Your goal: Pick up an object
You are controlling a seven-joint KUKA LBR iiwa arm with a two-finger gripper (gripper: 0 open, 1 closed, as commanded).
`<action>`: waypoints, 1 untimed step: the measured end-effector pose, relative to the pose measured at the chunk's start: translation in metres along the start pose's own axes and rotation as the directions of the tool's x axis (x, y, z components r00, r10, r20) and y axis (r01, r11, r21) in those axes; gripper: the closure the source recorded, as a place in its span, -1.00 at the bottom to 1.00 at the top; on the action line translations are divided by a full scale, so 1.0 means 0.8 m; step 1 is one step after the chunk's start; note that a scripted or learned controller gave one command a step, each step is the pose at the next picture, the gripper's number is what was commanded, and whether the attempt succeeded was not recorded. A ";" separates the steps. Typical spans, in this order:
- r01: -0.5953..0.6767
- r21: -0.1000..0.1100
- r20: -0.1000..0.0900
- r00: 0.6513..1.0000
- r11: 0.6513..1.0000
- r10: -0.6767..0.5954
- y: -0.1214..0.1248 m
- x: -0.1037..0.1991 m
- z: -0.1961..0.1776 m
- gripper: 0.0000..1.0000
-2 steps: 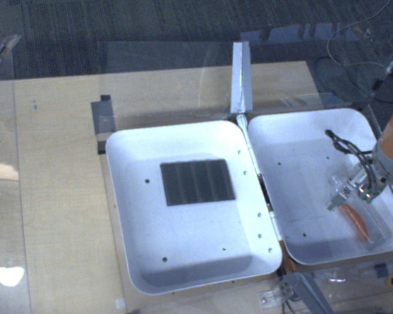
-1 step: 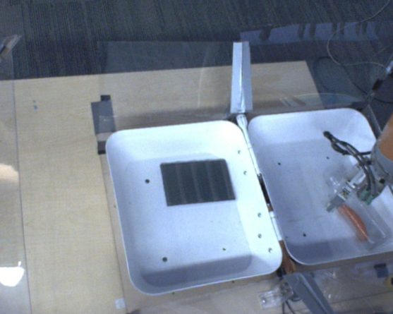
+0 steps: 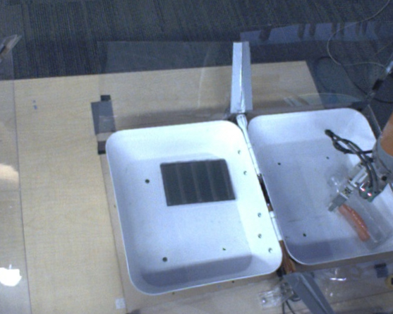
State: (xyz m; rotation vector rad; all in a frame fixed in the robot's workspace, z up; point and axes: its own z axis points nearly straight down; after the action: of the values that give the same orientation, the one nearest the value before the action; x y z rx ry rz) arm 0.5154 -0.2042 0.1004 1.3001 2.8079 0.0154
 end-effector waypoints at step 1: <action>-0.005 -0.009 0.013 1.000 1.000 0.005 -0.003 0.006 -0.001 -1.00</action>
State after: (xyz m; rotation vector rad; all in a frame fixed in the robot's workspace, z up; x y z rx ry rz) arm 0.5101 -0.2019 0.1012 1.3009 2.7900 0.0189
